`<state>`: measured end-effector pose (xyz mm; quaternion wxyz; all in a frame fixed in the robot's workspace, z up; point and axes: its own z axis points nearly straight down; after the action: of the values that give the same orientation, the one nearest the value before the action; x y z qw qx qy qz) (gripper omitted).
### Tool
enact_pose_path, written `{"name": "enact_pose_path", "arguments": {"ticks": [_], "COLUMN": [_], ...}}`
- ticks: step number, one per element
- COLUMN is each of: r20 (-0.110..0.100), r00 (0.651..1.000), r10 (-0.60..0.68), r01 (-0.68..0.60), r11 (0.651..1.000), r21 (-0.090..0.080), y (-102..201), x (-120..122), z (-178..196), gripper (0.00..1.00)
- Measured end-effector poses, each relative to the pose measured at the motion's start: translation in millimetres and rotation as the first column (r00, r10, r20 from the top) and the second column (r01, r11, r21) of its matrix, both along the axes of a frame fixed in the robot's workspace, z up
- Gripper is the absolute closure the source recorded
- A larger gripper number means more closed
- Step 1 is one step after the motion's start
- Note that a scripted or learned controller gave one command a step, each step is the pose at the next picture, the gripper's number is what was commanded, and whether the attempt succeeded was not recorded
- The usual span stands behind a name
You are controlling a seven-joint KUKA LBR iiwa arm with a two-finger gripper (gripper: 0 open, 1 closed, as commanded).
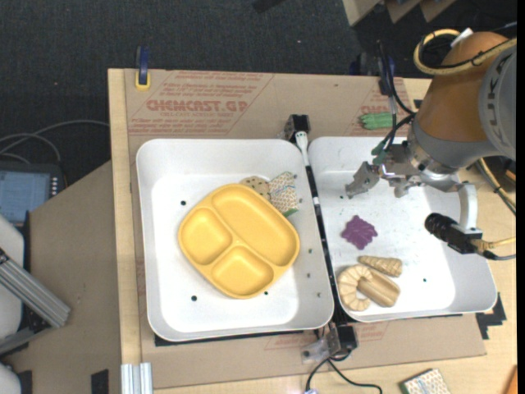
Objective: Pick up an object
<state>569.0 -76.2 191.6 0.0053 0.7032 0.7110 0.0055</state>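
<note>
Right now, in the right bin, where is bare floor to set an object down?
Bare floor lies behind the purple piece, below the end effector, and along the right bin's right wall. The front is crowded with the wooden pieces.

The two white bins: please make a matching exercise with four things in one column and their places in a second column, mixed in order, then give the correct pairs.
Things:
1. yellow divided plate
2. purple object
3. gripper
4. beige wooden pieces

Places:
A. near corner of the right bin
B. above the far part of the right bin
C. middle of the left bin
D. middle of the right bin, on its floor

Pairs: 1-C, 2-D, 3-B, 4-A
</note>
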Motion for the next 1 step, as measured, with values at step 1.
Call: {"name": "enact_pose_path", "arguments": {"ticks": [1], "r20": [-0.02], "r00": [1.0], "r10": [-0.013], "r01": [0.013], "r11": [1.0], "r21": [0.0], "y": [-26.0], "x": [-15.9], "z": [-25.2], "gripper": [0.0]}}
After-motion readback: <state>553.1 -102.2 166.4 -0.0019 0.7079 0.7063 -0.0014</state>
